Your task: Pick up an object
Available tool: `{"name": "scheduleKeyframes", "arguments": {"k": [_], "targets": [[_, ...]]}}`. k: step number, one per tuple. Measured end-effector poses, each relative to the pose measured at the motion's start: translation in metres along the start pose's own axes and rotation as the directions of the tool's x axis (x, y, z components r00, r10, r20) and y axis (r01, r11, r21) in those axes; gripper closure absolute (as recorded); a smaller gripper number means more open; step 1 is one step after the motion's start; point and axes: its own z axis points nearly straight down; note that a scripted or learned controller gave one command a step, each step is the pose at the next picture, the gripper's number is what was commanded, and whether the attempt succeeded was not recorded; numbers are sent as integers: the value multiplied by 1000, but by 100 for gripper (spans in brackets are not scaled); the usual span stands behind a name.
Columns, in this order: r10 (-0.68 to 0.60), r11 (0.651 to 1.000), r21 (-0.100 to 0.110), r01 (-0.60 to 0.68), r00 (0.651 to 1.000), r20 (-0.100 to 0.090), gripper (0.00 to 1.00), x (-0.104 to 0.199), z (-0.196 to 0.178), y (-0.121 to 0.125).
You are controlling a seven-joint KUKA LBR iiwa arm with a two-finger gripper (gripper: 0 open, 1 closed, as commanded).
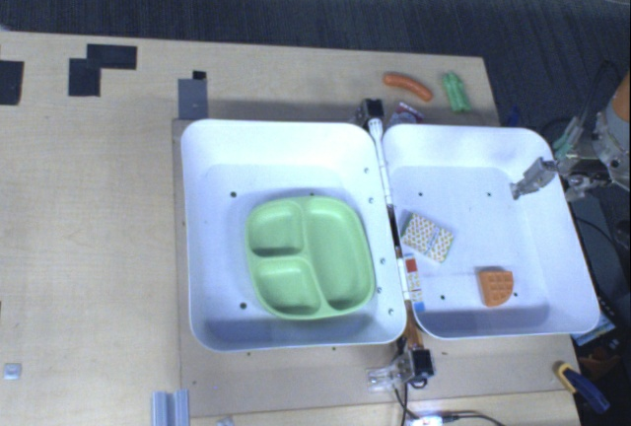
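The orange waffle (496, 286) lies flat in the right bin (552, 320), at about 5 o'clock. It looks light and stiff; grab its thin edges. The tool (537, 177) waits at 2 o'clock, fingers apart.

One fixed overhead cam, slanted over both bins (296, 143).

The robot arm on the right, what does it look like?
Its tool is grey metal with thin fingers, poking over the right bin. Behind it sits a chunkier grey wrist with a greenish cable, and a bit of orange band shows at the picture's edge.
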Motion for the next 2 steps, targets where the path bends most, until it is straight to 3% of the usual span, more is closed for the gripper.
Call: {"name": "scheduleKeyframes", "arguments": {"k": [1,2], "targets": [[2,1000,3,-2,1000,-1,0,14,118,-37],[0,1000,-2,0,1000,0,100,14,107,-35]]}}
